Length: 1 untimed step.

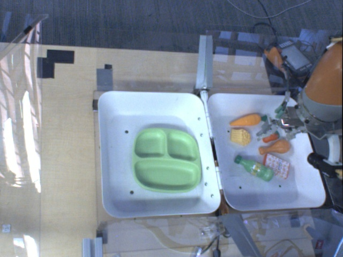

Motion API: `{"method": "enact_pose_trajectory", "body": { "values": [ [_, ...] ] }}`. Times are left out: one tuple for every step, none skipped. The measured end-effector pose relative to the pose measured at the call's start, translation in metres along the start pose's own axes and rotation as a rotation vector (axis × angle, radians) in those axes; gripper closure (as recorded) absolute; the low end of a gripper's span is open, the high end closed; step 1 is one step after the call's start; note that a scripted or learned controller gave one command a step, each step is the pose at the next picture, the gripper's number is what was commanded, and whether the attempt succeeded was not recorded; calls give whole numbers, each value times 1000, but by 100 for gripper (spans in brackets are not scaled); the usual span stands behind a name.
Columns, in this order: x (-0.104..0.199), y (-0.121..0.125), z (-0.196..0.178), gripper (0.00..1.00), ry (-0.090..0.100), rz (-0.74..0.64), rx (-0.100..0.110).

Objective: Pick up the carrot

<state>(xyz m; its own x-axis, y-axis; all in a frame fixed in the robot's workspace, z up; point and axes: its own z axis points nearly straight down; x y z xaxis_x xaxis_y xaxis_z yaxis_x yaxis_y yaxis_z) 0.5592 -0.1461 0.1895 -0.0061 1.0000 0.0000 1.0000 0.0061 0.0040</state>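
the arm reaches in from the right, its orange band [326,80] sitting above the grey wrist, and the gripper [271,126] hangs over the upper middle of the right bin [308,194]. its fingers are small and dark against the clutter, and i cannot tell whether they stand wide or narrow; nothing is plainly seen between them. the carrot [245,120] lies on the bin floor at the upper left of the right bin, orange, stretched roughly left to right, with its thicker end toward the gripper, just beside the fingertips but apart from them as far as the view shows. just below the carrot lies a yellow corn cob [240,137]. to the right of the corn, under the gripper, is a small red-orange piece [270,138], and below that a tan drumstick [275,147]. a green bottle [254,168] lies tilted near the middle of the bin, its base touching or overlapping a red and white packet [278,165]. the left bin [112,143] holds a green divided plate [167,159] with three compartments, lying flat near its centre.
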Motion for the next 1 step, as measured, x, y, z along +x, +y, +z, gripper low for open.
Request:
{"method": "enact_pose_trajectory", "body": {
  "values": [
    [-3,83,95,0,-1,131,-2]
  ]
}}
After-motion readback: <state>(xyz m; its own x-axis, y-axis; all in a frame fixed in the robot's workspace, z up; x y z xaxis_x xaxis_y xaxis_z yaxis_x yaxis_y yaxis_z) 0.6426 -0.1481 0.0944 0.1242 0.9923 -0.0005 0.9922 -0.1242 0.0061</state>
